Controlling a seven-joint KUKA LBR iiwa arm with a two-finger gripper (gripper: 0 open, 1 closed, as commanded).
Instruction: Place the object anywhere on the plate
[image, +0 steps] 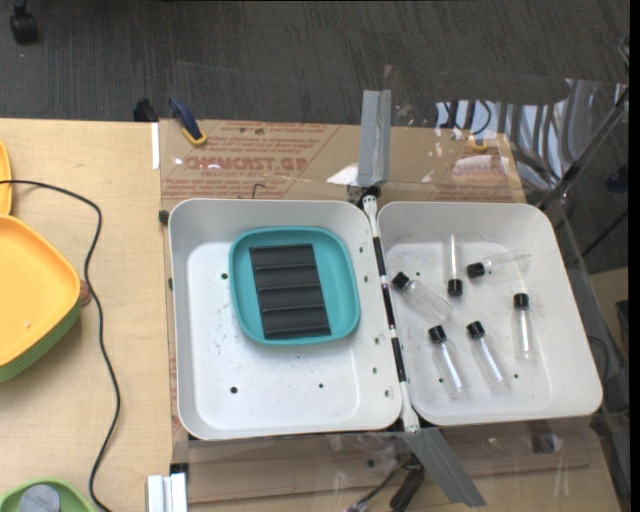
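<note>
An overhead slanted view of a wooden bench (60, 150) with two shallow white bins side by side. The left bin (200, 390) holds a teal, rounded-square plate (243, 300) with a dark ribbed insert (289, 290) at its centre; the plate sits toward the bin's 12 o'clock half.

The right bin (560, 390) holds six clear plastic vials with black caps, scattered loosely and apart from one another. The vial nearest the plate (420, 293) lies close to the dividing wall, its long axis running from 10 o'clock at the cap to 4 o'clock. From there, the plate lies at about 9 o'clock, across the wall between the bins.

The state of the gripper cannot be told. None of the vials is on the plate yet, so the task looks not yet begun.
</note>
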